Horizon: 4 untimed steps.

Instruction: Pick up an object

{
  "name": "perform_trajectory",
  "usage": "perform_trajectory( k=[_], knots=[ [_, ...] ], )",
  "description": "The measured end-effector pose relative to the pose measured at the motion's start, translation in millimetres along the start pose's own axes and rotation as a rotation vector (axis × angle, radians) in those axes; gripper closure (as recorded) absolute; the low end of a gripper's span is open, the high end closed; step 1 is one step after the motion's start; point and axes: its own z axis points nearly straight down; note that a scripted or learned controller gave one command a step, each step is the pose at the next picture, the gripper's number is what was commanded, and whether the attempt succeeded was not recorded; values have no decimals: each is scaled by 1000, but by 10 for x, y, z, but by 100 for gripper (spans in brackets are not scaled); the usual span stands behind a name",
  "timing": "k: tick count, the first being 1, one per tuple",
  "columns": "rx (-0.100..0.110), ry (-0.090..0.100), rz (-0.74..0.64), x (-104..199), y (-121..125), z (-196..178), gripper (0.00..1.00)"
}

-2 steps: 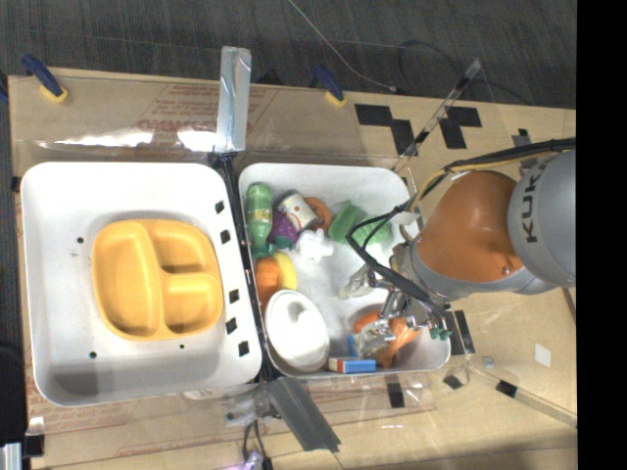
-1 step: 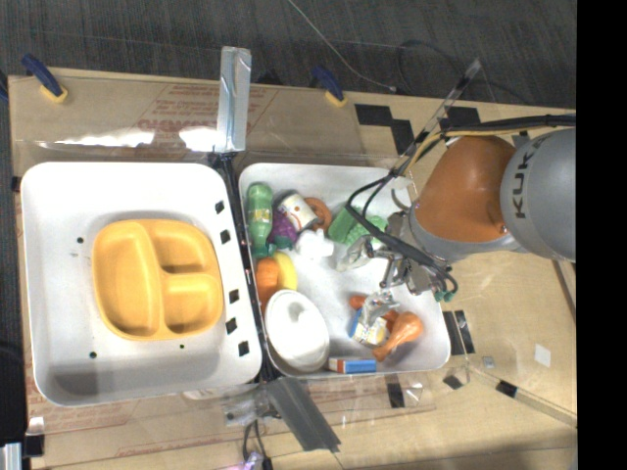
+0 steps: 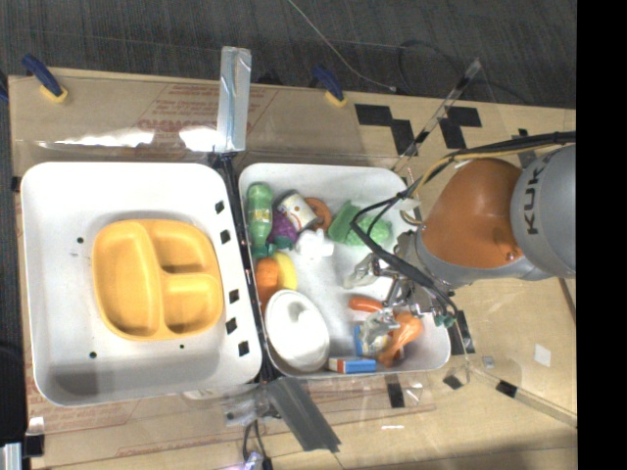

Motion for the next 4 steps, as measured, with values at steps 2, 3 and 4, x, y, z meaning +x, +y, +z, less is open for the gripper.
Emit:
perform_trajectory(
  k=[2, 3, 4],
  knots=[
    [-2, 9, -68, -301, -37, 10, 0],
    [0, 1, 22, 34, -5, 1, 0],
    [-2, 7, 14, -66, -23, 5, 0]
  ],
)
